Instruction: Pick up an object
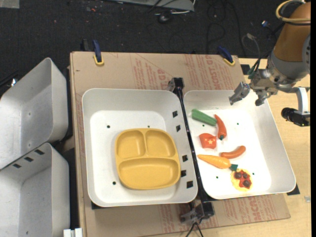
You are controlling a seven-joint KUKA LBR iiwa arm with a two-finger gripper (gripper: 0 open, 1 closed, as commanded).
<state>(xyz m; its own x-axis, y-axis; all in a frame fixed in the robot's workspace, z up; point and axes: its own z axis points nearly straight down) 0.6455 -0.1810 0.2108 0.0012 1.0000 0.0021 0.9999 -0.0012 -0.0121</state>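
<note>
Toy food items are gathered in the right bin (276, 127), toward its centre and its 6 o'clock side. A green vegetable (204, 117) is laid at the group's 11 o'clock, with a red chili pepper (220, 126) just beside its right end. A red strawberry-like piece (208, 140) is placed below them, close to the pepper's lower tip. A sausage (233, 152) is seen at 4 o'clock of that piece, an orange carrot (216, 161) lies just below it, and a small yellow pizza slice with red toppings (242, 179) is set near the carrot's right end.

The gripper (250, 96) is held over the bin's 12 o'clock rim, well apart from the food, with its two fingers (238, 94) spread wide and nothing between them. The grey arm with its orange band (293, 31) is seen at 1 o'clock.

In the left bin (98, 107) a yellow sectioned plate (147, 158) is laid near the centre. Both bins rest on a cardboard-covered bench (143, 70).
</note>
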